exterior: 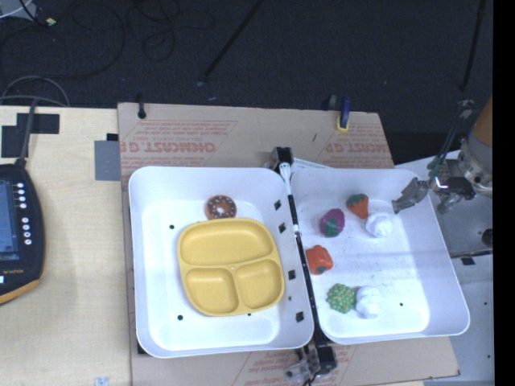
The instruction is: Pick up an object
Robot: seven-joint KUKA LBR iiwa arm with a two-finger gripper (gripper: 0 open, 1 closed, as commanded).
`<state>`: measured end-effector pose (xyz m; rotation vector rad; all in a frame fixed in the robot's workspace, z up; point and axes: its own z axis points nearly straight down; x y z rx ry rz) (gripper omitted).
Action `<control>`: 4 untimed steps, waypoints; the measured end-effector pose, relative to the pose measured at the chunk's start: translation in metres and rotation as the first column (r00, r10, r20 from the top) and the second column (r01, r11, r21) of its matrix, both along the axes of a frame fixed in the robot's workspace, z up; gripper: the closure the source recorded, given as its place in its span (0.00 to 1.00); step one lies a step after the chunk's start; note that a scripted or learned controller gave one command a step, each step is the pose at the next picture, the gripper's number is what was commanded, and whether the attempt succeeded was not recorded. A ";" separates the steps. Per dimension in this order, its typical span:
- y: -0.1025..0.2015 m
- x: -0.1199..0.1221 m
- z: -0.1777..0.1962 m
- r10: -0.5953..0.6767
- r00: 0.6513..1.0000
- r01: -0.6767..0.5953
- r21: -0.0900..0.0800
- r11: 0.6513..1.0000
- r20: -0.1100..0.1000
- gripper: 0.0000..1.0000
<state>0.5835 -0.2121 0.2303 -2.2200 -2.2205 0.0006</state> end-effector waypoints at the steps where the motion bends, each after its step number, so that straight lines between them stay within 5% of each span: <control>1: 0.100 -0.109 0.245 0.005 1.000 -0.005 0.000 1.000 0.019 0.00; 2: 0.099 -0.106 0.244 0.004 1.000 -0.004 -0.002 1.000 0.000 1.00; 4: 0.209 -0.107 0.192 0.004 1.000 -0.004 0.000 1.000 -0.003 1.00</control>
